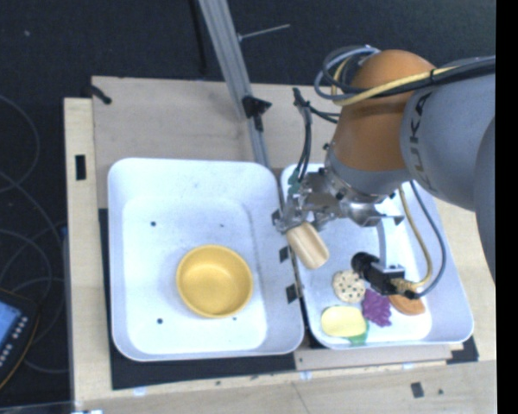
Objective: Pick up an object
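The grey arm (414,136) reaches over the right bin (445,317). Its end effector (304,222) sits at that bin's left rim, holding a tan cylinder (308,245) between its fingers, tilted above the rim, up-left of the cookie (349,286).

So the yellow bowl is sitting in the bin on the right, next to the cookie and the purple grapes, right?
Not quite. The camera view shows the yellow bowl in the left bin, by itself. The cookie and purple grapes lie in the right bin.
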Robot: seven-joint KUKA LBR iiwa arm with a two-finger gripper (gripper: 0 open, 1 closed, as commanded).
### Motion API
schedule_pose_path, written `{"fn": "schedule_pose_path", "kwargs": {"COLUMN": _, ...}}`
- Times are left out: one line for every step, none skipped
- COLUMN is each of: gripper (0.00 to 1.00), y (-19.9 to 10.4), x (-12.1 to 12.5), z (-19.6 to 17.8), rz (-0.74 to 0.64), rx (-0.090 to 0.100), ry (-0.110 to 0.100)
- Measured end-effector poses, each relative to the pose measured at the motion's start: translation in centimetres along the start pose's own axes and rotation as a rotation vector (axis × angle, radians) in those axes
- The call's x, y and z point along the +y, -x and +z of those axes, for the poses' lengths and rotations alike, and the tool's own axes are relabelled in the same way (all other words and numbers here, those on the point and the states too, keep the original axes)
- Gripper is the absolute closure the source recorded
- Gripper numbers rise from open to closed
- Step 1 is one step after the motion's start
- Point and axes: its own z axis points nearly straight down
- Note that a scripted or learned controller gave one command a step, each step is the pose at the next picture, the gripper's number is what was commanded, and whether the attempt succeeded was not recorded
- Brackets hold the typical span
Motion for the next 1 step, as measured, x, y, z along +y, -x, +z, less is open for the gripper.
{"fn": "schedule_pose_path", "kwargs": {"gripper": 1.00, "y": -5.63, "x": -2.37, "z": 0.05, "rz": -0.001, "rx": -0.001, "ry": -0.001}}
